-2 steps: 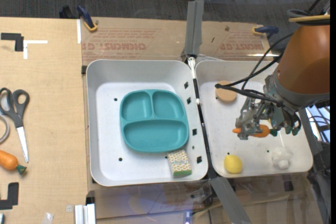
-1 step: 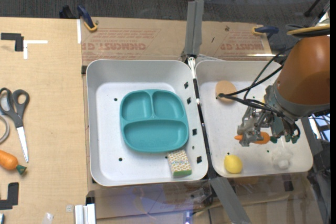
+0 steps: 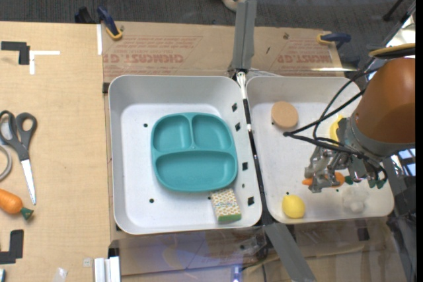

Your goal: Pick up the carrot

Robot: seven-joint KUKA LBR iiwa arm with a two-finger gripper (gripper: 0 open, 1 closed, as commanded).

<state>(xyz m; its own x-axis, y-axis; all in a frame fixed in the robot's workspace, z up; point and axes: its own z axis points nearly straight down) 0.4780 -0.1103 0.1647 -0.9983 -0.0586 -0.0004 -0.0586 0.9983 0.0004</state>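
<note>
Arm: the grey arm with the orange band reaches in from the right and hangs low over the right white bin (image 3: 317, 79).
Gripper: the two-finger gripper (image 3: 327, 176) is down near the bin floor. I cannot tell if it is wide or narrow, because wires and dark parts hide it.
Carrot: a small orange carrot piece (image 3: 308, 180) peeks out right at the gripper. I think this is the one to pick up. I cannot tell if it is held or just lying there.
Neighbours: a round yellow lemon toy (image 3: 293, 206) sits near, a bit lower. A flat tan round cookie (image 3: 285, 115) lies further up the same bin.
Other bin: the left white bin (image 3: 112, 142) has a teal plastic plate with three parts (image 3: 193, 152) and a yellow-green spotted sponge (image 3: 227, 205) just below it.
Bench: another orange carrot toy with a green end (image 3: 10, 201) lies far off on the wood, beside grey-handled scissors (image 3: 20, 148).
Doing it well: squeeze the carrot across its thin side, near its middle, so it cannot slip out. Go straight up and slowly. Keep away from the lemon so it does not roll.
</note>
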